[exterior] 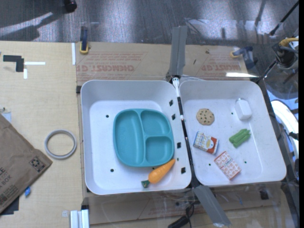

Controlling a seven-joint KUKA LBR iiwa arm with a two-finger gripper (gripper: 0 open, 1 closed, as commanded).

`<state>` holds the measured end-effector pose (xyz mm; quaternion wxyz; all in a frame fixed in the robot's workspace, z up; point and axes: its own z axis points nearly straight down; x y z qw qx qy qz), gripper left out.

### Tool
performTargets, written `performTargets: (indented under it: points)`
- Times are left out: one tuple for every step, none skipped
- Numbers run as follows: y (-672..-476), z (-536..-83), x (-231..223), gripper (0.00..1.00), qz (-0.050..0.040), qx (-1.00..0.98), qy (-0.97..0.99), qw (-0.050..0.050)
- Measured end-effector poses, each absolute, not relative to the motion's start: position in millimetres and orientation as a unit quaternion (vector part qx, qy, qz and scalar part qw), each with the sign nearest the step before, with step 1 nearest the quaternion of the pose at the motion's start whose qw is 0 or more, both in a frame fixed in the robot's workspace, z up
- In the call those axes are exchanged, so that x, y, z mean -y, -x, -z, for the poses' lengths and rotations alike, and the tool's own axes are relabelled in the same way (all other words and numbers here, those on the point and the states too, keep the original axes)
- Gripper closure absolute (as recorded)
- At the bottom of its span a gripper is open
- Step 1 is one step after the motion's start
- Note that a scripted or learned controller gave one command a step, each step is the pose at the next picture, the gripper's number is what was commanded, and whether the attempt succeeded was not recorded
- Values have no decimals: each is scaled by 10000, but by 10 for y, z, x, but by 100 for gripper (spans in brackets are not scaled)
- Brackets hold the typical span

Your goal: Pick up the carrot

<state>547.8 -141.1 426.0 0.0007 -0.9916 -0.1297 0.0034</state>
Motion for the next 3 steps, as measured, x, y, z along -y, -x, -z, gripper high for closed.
performTargets:
  points:
    - [-6107, -4398, 2121, 0, -25, 1402, 9901, 0]
    - [-6119, -4465, 2111, 100, -54, 1425, 9898, 2]
    - [-5346, -4013, 2223, 100, -29, 1522, 9884, 5]
